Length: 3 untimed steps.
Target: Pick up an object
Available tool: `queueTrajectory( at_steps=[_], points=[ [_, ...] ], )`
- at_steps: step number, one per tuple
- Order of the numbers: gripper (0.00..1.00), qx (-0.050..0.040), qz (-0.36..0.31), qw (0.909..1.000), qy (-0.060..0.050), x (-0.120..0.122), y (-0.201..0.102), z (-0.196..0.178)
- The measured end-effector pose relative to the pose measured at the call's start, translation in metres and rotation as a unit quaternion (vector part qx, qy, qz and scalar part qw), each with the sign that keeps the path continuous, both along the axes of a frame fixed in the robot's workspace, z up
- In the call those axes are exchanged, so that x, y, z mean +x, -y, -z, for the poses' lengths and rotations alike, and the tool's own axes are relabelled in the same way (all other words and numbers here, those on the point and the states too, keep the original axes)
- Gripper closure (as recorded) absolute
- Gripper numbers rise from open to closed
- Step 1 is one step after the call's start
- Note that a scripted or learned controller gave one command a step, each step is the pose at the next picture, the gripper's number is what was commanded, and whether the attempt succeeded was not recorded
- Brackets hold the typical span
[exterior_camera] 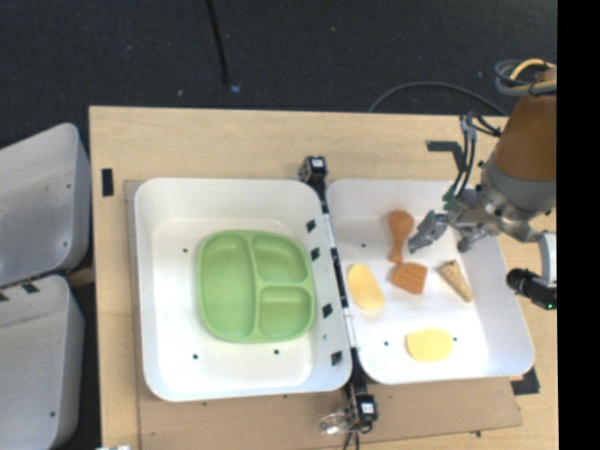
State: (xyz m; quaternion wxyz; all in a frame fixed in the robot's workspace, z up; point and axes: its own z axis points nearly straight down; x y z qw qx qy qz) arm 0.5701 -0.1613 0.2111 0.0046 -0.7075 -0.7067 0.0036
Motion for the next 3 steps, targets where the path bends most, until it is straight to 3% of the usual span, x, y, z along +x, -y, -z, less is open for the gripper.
queueTrajectory(
  at_steps=[1, 2, 3],
  points=[
    [0.00, -0.0011, -0.001, 1.0000, 0.006, 0.003, 0.000, -0.007],
    [0.00, -0.0013, 0.000, 1.0000, 0.004, -0.007, 0.005, 0.044],
    [0.00, -0.0013, 0.000, 1.0000, 0.004, -0.002, 0.007, 0.106]
  ],
)
